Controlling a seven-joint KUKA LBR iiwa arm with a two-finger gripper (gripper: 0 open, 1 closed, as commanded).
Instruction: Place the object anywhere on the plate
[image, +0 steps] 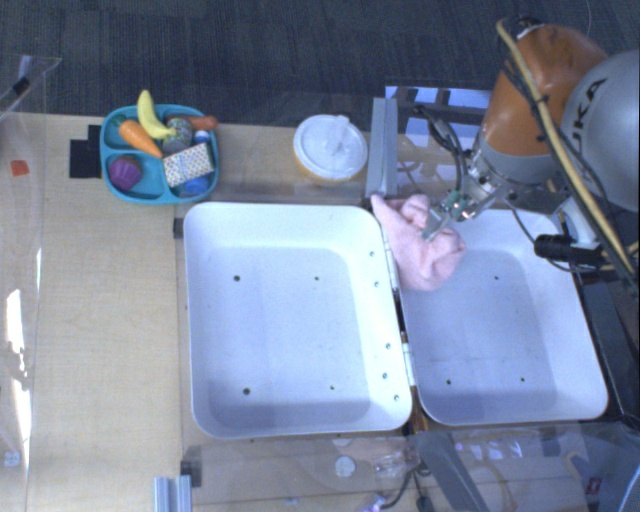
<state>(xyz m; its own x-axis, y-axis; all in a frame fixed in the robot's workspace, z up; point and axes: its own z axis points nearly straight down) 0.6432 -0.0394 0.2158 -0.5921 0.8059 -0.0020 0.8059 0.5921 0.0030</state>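
Here your gripper (440, 222) pinches the pink cloth (425, 250), which hangs at the right bin's (520, 400) far left corner; the plate (160, 190) sits well apart.

Look to the far left of the wooden bench (90, 330) and you'll find a blue compartment tray (155, 155) holding toy food: a yellow banana (152, 115), an orange carrot (138, 137), a purple piece (125, 172) and a speckled sponge-like block (189, 162). Just left of it lies a black square patch (85, 157). You'll see a small orange marker (18, 168) near the left edge.
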